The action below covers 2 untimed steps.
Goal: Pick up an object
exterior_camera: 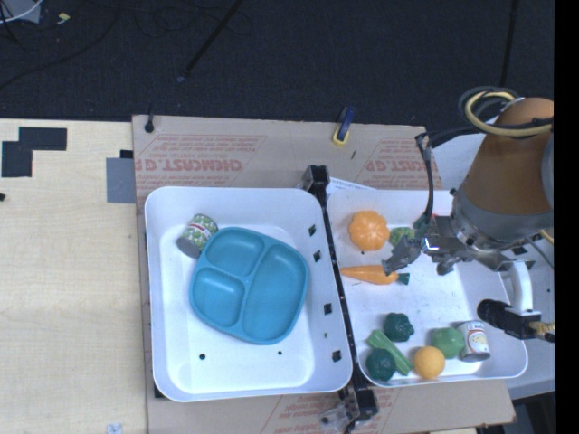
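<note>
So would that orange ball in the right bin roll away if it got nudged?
Probably. The orange looks round, so it would likely roll on the bin's flat floor. The carrot lying just below might stop it. It looks like toy food, so likely light.

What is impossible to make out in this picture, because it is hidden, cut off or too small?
- Gripper, camera view: dark and small against the carrot; no telling if it touches it.
- Small can, camera view: label too small to read.
- Can in the left bin: partly hidden by the blue plate.
- Arm: cut off by the right edge.
</note>
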Available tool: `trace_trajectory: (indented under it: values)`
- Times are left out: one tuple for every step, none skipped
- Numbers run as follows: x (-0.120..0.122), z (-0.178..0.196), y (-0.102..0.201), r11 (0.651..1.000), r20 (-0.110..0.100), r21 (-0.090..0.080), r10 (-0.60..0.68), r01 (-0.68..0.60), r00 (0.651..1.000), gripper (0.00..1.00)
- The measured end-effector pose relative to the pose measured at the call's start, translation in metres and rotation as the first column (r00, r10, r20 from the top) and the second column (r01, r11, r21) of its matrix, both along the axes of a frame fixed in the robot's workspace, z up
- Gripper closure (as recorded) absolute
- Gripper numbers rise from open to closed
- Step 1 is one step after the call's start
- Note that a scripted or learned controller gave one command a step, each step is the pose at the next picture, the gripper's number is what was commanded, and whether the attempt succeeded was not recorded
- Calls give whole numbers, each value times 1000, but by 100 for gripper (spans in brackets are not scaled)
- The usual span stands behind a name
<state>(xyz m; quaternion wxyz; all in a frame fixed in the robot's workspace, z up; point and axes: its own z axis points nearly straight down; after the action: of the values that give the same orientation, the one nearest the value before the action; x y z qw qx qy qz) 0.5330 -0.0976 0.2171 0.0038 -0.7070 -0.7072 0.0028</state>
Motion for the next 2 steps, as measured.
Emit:
trace_trajectory:
  values:
    - [-1, -65, -1, 1000, -1, 1, 0, 0, 1000, 0]
    - [4, -119, 4, 1000, 2, 1, -1, 1, 1000, 0]
